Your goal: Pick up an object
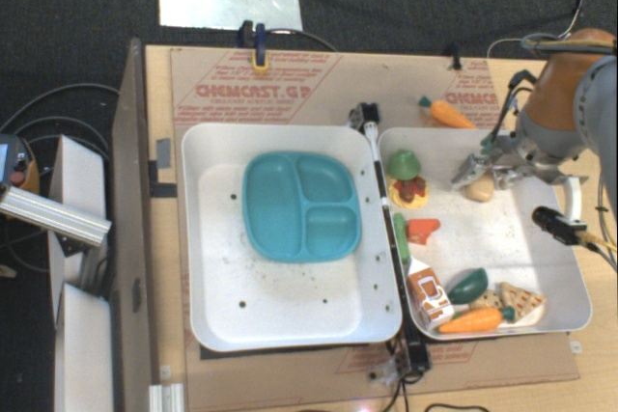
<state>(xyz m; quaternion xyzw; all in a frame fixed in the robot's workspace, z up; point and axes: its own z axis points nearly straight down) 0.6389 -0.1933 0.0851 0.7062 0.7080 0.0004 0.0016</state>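
A rounded grey arm segment (601,106) is seen at the right edge, topped by a broad orange band (565,92). Below it a pale metal two-finger gripper (480,175) is mounted. A thin black cable (504,116) is looped beside the wrist; finer detail cannot be made out.

- Small beige rounded object (479,191), potato-like, lies in right bin (579,304), upper part near the far wall.
- Gripper (480,172) directly over it; metal fingertips at or touching its top. Actual grasp cannot be told.
- Well apart from the toy foods at the bin's left side and near corner.
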